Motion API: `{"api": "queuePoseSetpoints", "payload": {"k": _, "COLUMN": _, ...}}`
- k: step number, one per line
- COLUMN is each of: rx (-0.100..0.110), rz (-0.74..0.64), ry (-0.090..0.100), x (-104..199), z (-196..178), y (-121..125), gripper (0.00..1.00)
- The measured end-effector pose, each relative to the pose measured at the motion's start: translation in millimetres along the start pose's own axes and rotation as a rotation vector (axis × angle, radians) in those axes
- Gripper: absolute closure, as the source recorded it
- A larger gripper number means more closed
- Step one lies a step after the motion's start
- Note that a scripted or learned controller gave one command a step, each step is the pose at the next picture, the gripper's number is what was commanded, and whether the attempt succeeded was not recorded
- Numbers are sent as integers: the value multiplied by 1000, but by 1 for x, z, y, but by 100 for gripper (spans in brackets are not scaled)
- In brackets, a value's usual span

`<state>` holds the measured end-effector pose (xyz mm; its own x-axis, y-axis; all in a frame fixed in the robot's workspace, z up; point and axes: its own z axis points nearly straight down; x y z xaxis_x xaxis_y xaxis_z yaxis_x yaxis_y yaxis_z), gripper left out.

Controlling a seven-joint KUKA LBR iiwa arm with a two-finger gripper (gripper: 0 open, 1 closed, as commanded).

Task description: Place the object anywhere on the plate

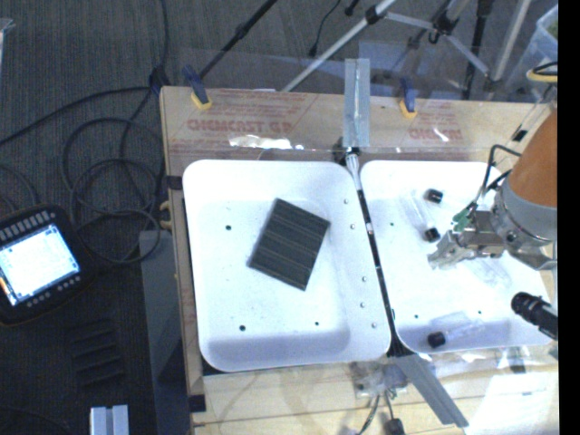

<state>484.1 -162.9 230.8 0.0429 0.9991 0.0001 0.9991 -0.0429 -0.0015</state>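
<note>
Plate: dark ribbed slab (290,244) lies flat and skewed in the left bin (208,270), nothing resting on it
Right bin (399,243): holds several small items, among them a clear tube with a black cap (458,331) near the front wall, two small black pieces (434,195) toward the back, and a second clear piece (415,209) beside them
Object: cannot tell which of these is the one meant; all of them sit in the right bin, well apart from the plate
Arm (539,179): reaches in over the right bin
Gripper (453,243): low over the bin floor, just beside one black piece; whether it is apart or together cannot be told, and nothing is seen held
Progress: judged at the pick stage, no placing done
Remaining: secure an item, carry it across the divider (367,234), set it on the plate
</note>
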Motion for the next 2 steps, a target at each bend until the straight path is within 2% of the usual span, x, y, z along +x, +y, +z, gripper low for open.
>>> {"api": "queuePoseSetpoints", "payload": {"k": 1, "rx": 4, "rz": 326, "ry": -1, "x": 36, "z": 102, "y": 83, "gripper": 100}}
{"api": "queuePoseSetpoints", "payload": {"k": 2, "rx": 1, "rz": 739, "ry": -5, "x": 91, "z": -41, "y": 103, "gripper": 100}}
